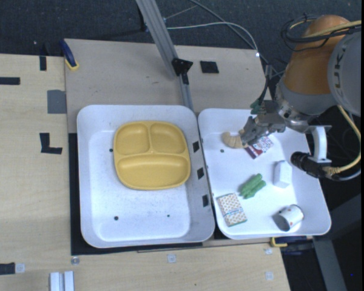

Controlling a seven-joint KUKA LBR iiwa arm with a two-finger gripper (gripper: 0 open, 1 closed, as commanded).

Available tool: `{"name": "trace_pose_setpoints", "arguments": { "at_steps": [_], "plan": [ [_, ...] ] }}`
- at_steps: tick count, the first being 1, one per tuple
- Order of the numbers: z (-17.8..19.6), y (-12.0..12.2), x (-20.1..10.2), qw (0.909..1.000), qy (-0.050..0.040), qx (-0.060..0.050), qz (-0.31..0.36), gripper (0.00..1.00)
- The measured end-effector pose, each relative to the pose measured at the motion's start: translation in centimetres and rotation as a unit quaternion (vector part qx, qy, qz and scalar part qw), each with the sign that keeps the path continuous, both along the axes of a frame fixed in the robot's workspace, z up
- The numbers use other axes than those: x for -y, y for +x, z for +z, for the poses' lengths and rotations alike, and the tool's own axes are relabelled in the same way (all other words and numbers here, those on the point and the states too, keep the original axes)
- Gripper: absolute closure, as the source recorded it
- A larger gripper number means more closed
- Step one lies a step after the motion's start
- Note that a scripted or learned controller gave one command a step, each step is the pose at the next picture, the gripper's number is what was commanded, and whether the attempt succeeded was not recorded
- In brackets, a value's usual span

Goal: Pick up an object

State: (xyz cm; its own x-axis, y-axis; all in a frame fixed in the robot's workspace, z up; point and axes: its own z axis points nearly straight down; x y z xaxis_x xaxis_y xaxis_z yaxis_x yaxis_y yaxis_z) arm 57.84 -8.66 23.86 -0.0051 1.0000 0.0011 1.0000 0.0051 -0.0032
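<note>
Below the orange-banded arm (312,65), which reaches in from the right, you see the gripper (255,132) hanging low over the far part of the right bin (309,223), set among a small tan object (232,140) on its left and a red-and-white packet (259,146) just beside it on the near side. You cannot tell from this slant how its claw stands, nor whether anything sits in it; the wrist covers that part. Its placement suggests a descent aimed at one of these two items, the tan one being the likelier target, since it lies clear of its neighbours on the bin floor and offers a free approach from above. That tan object appears rounded and pale brown, small, resting close to the bin's left wall at the far end; its exact form is too small to make out. Elsewhere in the right bin you find a green toy (252,186) near the middle, a white block (282,173) to its right, a patterned card (231,209) toward the near left, and a white cup (289,217) on its side at the near right. A yellow divided plate (151,154) lies in the left bin (97,223), well apart from the gripper.
</note>
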Motion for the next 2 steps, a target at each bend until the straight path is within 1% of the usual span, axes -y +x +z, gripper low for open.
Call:
{"name": "trace_pose_setpoints", "arguments": {
  "at_steps": [1,2],
  "plan": [
    [0.6,-1.1,-4.8,1.0,0.0003,0.001,0.001,1.0],
    [0.8,-2.9,-10.1,1.0,0.0004,0.0,0.001,1.0]
  ]
}}
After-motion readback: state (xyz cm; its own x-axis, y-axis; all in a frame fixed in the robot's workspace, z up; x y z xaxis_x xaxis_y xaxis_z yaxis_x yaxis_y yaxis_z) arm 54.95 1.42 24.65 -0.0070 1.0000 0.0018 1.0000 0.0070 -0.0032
